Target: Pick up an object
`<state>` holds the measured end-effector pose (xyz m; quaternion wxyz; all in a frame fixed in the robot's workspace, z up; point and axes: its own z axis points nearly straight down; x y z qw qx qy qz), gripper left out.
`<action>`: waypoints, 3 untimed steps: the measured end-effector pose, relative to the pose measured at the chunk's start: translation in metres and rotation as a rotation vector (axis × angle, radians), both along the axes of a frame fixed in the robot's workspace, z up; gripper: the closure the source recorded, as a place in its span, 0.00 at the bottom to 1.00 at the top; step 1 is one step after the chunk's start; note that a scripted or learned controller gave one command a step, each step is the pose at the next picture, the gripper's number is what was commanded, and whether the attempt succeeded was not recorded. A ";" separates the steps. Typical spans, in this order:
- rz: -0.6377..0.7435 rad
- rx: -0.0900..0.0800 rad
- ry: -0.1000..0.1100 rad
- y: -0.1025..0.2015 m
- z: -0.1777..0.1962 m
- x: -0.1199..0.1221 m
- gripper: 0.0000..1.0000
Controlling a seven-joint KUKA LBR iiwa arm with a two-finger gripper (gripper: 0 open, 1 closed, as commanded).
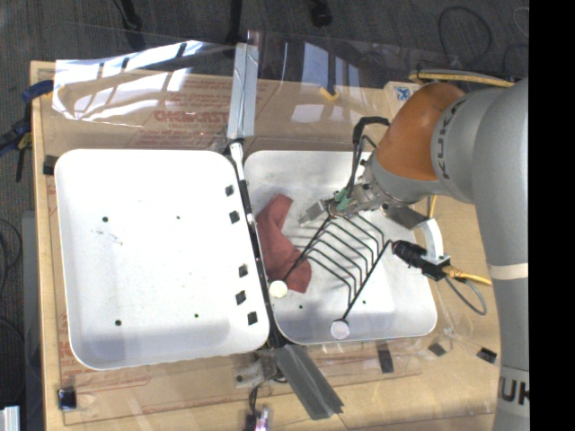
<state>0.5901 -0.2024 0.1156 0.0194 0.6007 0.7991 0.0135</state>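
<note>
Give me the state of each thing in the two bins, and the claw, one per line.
Red cloth: crumpled, lying in the right bin by the divider.
Black wire rack: lying flat, one corner over the cloth.
Left bin: holds no loose objects.
Claw: low over the rack's upper end.

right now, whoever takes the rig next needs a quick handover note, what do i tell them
Hand: low over the right bin, above the top end of the black wire rack. I can't tell from this view whether it is open or shut, and nothing shows between its fingers.
Things: the wire rack lies slantwise in the right bin; the dark red cloth is crumpled beside it, near the divider; a small white piece sits at the cloth's lower end. The left bin is beside it.
Done: nothing lifted.
Left: grasp an object and raise it.
</note>
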 end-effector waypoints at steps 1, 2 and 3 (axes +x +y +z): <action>-0.094 0.008 -0.001 0.001 0.000 -0.003 0.00; -0.041 -0.035 -0.116 0.005 0.054 0.032 0.00; -0.095 0.005 0.048 -0.004 -0.018 -0.025 0.00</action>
